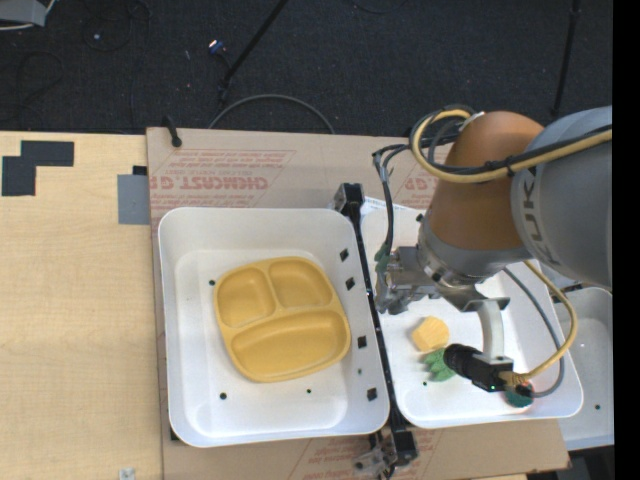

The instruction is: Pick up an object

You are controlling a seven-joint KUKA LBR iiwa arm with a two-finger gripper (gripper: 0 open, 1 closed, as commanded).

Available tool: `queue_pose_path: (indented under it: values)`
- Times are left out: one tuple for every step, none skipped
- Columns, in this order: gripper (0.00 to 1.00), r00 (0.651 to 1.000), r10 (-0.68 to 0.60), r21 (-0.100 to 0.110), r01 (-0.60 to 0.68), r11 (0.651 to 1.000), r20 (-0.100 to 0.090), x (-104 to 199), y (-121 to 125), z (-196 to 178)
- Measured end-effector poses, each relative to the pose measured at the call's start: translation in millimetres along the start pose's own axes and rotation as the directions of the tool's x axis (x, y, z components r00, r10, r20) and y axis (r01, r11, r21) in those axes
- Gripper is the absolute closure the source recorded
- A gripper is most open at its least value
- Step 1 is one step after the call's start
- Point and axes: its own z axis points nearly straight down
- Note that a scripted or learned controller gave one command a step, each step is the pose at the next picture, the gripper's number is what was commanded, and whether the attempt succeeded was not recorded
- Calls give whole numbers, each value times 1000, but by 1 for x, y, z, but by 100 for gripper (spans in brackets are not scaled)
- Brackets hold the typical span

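The arm (520, 198) is reaching in over the right bin (470, 408), and the gripper (400, 286) is hanging near that bin's left wall, just up-left of a yellow block (432, 333). A small green thing (437, 366) is lying right below the block. I can't tell if the gripper is apart or together (the arm is blocking it). A yellow plate (283, 318) is sitting in the left bin (190, 268).
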Motion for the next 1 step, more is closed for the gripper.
queue_pose_path:
  values:
    - [100, 1000, -1, 0, 1, 1000, 0, 58, -7, 3]
